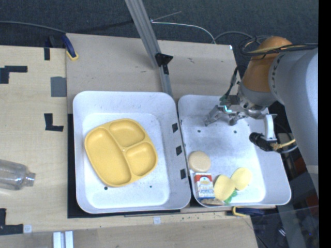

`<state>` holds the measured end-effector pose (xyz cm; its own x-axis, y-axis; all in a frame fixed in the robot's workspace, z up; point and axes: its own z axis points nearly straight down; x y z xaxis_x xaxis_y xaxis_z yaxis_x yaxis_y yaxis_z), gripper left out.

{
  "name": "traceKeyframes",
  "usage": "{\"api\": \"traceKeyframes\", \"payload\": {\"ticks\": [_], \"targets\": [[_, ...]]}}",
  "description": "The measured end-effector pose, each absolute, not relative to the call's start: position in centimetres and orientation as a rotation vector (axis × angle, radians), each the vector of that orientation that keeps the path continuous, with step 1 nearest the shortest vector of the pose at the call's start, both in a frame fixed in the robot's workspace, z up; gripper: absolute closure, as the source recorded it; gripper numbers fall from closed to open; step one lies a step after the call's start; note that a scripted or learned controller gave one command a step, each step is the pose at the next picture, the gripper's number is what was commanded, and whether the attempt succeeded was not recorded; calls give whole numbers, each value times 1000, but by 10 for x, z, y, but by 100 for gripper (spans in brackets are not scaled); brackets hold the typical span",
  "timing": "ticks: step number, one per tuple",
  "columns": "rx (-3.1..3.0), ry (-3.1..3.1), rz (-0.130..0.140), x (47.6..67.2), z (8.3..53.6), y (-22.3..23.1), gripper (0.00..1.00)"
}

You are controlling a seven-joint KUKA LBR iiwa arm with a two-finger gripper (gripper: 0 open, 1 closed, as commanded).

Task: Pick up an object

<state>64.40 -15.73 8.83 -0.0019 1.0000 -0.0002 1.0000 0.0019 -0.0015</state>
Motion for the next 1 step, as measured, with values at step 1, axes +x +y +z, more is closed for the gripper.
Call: {"api": "traceKeyframes", "payload": {"ticks": [1], "targets": [[-2219, -2223, 1, 644, 88, -157, 0]]}}
